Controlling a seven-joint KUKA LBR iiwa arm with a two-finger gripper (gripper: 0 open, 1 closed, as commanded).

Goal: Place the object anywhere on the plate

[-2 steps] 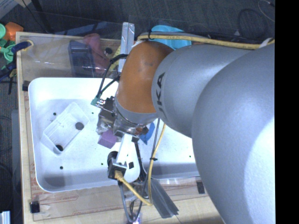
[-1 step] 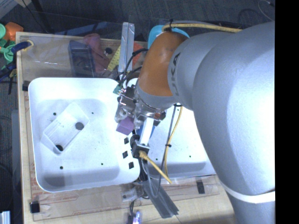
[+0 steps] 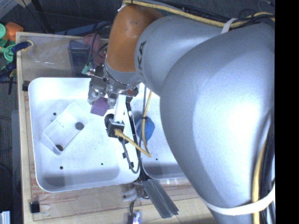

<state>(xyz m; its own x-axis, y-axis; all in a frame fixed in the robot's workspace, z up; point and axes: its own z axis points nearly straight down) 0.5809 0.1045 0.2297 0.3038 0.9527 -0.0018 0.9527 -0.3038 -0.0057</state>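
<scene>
Camera view looks down at a slant on a table (image 3: 84, 200) carrying two shallow white bins side by side, with the big grey arm (image 3: 210, 101) sweeping in from the right and covering most of the right bin (image 3: 161, 169). The arm's orange band (image 3: 126, 36) sits above the wrist, and the wrist points down over the right part of the left bin (image 3: 42, 171), close to the rim the two bins share. The hand (image 3: 99, 101) hangs just under the wrist, with cables and a yellow hose (image 3: 135, 146) trailing beside it. A small purple object (image 3: 99, 107) sits right at the hand's tip, but whether it is gripped between the fingers or merely lies below them cannot be told from this angle, nor how far the hand is open. The object looks like a small block, pale purple, with flat faces. One clear, squarish plate (image 3: 63, 132) lies tilted on the floor of the left bin, well to the left of the hand and apart from the purple object. A single blue item (image 3: 148, 127) lies in the right bin, partly hidden behind the cables. Count: one purple object, one plate, one blue item, two bins.
</scene>
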